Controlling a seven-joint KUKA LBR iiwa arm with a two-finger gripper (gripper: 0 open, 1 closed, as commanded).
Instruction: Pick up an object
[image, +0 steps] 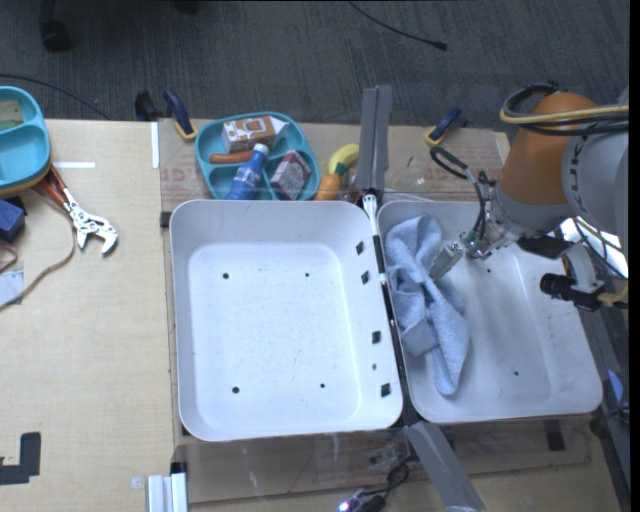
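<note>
Here, gripper (447, 262) tip against crumpled blue cloth (425, 300), fingers indistinct

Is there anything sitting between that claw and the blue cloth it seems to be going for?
Nothing visible does. The gripper is already down at the upper right edge of the blue cloth, which lies bunched along the left side of the right bin. No other object lies between them.

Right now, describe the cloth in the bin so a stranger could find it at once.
Look at the right white bin of the two. Along its left wall lies a crumpled pale blue cloth, running from the top corner down past the middle. It is soft and blue against the hard white plastic, with the gripper at its upper edge.
</note>
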